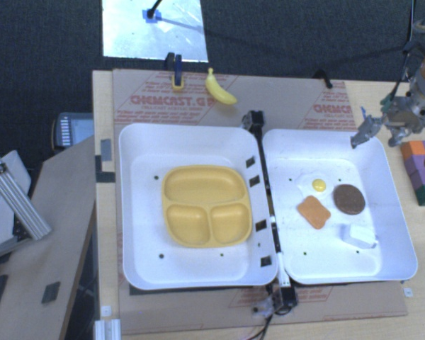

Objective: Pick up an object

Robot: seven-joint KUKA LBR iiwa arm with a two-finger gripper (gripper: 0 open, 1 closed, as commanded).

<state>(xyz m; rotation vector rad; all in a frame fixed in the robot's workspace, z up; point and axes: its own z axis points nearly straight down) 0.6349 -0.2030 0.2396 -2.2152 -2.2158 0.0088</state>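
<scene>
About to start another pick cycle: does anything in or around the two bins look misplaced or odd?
One thing: a banana lies outside both bins on the board behind the left bin. The yellow tray sits in the left bin; the fried egg, brown disc and orange piece lie in the right bin.

a pale wooden bench [71, 190] stood on dark blue carpet [42, 41]; a shiny square metal sheet [154, 21] lay behind it.

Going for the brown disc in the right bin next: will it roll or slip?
The brown disc lies flat, so rolling seems unlikely. It looks thin and low, so fingers may skid over it. On the smooth bin floor, it would probably slide when nudged.
</scene>
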